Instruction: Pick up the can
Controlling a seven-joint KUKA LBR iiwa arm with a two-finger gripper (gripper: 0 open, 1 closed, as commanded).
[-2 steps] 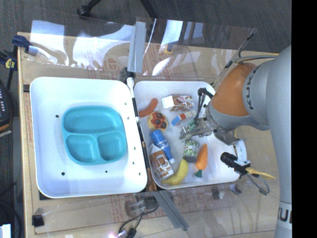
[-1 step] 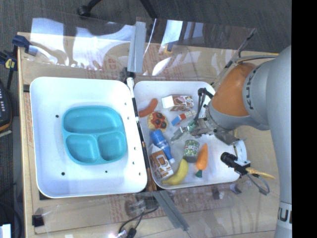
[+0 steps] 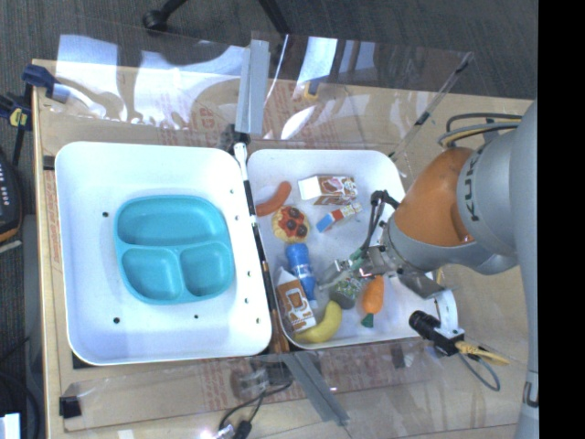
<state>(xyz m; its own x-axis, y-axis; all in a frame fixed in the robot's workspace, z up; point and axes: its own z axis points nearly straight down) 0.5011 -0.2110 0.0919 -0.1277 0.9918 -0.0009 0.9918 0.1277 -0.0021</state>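
1. Low in the right bin [image 3: 388, 167], toward its left wall, lies the can [image 3: 294, 303]: a brown and white labelled cylinder on its side, slanting down to the right; its lower end touches the banana [image 3: 322, 325] and its upper end sits just below the blue bottle [image 3: 299, 265].
2. By my reading it is stiff, smooth and light, apt to roll or slip if nipped near an end; the safest hold looks to be across the middle of its round wall, fingers square to its long axis.
3. Crowding is the risk: bottle above, banana below and the bin wall at the left leave little room for fingers.
4. Just to its right the hand [image 3: 352, 277] hangs low over the bin floor, apart from the can and beside the carrot [image 3: 372, 297]; whether it is spread or clenched I cannot tell, since small dark parts blur together there.
5. Farther up lie a sausage [image 3: 272, 198], a round red toy [image 3: 292, 223] and a small carton [image 3: 328, 188]; the left bin [image 3: 82, 172] on the desk holds a blue divided tray [image 3: 174, 248].
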